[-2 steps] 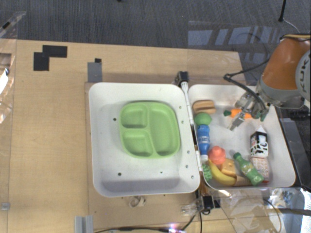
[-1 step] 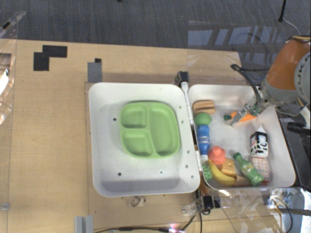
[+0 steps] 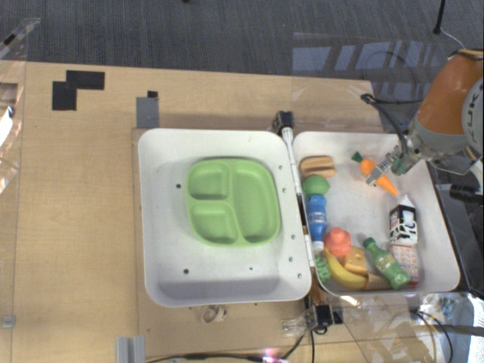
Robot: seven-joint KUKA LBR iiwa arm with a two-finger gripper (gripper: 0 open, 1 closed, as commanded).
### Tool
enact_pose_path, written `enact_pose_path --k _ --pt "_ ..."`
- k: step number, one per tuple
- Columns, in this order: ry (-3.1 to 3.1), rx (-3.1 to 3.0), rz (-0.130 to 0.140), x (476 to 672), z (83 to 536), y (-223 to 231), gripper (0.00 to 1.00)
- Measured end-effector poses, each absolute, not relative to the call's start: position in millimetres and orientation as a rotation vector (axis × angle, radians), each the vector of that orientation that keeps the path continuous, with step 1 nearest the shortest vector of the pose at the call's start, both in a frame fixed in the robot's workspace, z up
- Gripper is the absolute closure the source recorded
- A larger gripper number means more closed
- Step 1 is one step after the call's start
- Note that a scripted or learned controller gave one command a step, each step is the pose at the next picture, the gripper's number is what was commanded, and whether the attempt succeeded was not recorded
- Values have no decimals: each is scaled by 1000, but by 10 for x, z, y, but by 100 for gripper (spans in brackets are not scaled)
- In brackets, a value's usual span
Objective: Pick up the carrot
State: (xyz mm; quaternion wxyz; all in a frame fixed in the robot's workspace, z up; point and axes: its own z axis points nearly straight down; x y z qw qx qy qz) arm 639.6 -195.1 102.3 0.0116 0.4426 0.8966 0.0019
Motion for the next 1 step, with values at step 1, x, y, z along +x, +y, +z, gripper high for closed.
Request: enact_pose_path --k 1 --pt "2567 1789 12 6104 2030 -1296 100"
